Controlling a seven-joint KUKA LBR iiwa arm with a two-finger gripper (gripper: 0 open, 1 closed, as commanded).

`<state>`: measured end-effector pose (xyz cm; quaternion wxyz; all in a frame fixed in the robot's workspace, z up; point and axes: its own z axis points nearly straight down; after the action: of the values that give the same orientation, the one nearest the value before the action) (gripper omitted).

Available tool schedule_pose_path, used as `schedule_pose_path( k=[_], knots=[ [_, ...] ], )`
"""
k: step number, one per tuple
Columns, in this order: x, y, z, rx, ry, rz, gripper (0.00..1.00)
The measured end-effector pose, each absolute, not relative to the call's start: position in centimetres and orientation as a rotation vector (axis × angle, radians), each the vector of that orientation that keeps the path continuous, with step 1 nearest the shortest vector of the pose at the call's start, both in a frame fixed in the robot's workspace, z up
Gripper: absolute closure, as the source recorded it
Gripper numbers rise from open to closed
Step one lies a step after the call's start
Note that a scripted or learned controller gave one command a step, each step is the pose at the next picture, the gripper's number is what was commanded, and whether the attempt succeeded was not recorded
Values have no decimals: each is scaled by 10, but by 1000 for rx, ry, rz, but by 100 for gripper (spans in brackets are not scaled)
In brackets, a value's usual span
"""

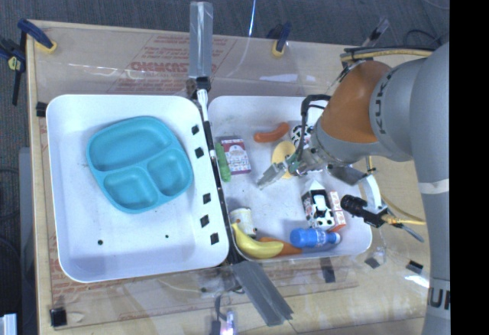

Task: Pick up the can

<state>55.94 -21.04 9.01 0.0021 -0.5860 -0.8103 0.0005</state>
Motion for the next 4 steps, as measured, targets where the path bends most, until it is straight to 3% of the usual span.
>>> schedule_pose_path(
  k=[1,2,3,4],
  knots=[
    [520,-192,88,-1754,-2598,2,0],
    [564,-211,89,-2225,-2210,5,0],
    [508,-193,88,-2205,-2227,5,0],
    [593,-173,88,-2422,-1990,7,0]
  ],
)
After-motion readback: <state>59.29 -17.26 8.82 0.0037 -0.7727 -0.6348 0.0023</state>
